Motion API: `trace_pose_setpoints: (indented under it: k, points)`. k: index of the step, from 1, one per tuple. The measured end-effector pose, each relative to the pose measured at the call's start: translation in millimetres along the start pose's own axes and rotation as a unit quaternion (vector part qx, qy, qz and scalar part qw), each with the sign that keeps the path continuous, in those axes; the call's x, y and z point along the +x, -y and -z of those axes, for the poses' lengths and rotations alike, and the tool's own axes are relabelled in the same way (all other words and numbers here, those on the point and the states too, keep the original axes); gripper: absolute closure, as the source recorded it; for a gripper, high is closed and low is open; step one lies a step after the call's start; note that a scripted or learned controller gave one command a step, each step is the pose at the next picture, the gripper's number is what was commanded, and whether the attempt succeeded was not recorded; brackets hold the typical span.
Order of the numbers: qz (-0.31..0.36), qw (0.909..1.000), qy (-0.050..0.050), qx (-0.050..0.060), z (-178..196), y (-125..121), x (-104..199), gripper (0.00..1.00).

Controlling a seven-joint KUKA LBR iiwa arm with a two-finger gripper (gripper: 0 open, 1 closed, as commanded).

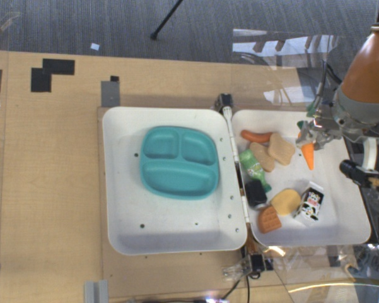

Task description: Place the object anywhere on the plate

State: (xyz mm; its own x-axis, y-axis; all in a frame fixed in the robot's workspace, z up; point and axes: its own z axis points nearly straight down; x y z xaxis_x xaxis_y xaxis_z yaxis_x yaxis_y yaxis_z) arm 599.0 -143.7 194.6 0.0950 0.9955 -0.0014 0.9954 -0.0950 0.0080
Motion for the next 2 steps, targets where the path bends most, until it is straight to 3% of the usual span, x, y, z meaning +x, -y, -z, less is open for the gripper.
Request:
trace_pose_setpoints:
  k: [1,2]
  points:
    - [-0.005,1.0000,-0.002,-0.001,17,-28,54,1.00]
    - [-0.033,0.9994,-0.003,0.003,-11,-46,128,1.00]
